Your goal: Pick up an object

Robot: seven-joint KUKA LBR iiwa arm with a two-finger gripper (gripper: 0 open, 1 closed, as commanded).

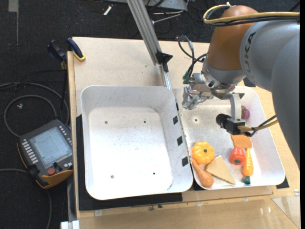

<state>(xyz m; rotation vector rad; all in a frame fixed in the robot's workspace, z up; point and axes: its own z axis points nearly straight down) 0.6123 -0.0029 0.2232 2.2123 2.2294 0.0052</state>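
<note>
My gripper [189, 99] hangs over the far left corner of the right bin [272, 152], close to the wall between the two bins. Nothing shows in its grasp. Toy foods lie in the near half of this bin: a yellow-orange pumpkin [203, 152], a carrot [204, 175] at the front left, a tan wedge [222, 170], a red pepper [237, 155], an orange square slice [241, 141] and a second small carrot [247, 165]. A purple piece [245, 112] peeks out beside the arm. All of them lie to the right of and nearer than the gripper.
The left bin [126, 137] sits beside the right one, sharing a raised wall. A metal pole [145, 25] slants down to the bench behind the bins. A black fitting [229, 122] on the arm hangs over the right bin. A teach pendant [46, 149] lies left of the bench.
</note>
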